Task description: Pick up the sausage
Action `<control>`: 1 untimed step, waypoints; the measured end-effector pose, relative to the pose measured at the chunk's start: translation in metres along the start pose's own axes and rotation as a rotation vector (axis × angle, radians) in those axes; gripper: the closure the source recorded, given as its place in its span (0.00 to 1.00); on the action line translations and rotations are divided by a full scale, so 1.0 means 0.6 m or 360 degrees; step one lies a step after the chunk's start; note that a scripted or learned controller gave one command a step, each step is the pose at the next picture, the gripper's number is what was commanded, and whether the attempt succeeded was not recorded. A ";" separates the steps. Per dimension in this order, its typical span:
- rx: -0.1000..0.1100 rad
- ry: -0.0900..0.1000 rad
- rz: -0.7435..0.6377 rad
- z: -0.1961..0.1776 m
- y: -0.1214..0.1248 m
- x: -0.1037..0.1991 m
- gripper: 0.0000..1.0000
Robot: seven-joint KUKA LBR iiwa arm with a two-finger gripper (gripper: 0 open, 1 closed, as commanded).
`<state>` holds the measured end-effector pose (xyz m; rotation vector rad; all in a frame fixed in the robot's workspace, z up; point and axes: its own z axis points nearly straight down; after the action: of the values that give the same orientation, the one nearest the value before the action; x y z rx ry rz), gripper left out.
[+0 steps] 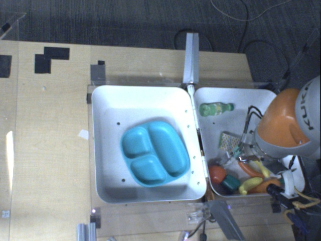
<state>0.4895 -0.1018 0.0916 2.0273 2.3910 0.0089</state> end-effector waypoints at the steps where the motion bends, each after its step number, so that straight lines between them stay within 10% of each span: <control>1: -0.0009 0.0002 -0.0005 -0.019 0.005 0.002 1.00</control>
<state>0.4920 -0.1003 0.1030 2.0217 2.3920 0.0168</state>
